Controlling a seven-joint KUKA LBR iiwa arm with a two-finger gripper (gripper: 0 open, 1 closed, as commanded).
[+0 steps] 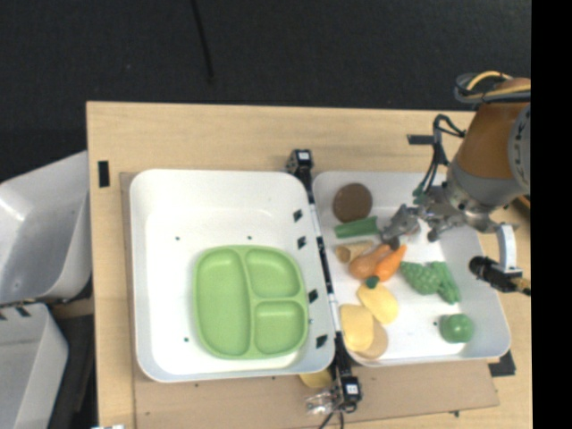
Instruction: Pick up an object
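My hand (399,228) hangs low at center right of the frame, just above the carrot (382,262), to pick it, but its grip state I cannot tell.

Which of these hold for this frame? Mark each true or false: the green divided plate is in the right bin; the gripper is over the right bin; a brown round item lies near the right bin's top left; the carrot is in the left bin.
1. The green divided plate is in the right bin. False: it lies in the left bin.
2. The gripper is over the right bin. True.
3. A brown round item lies near the right bin's top left. True.
4. The carrot is in the left bin. False: it is in the right bin.
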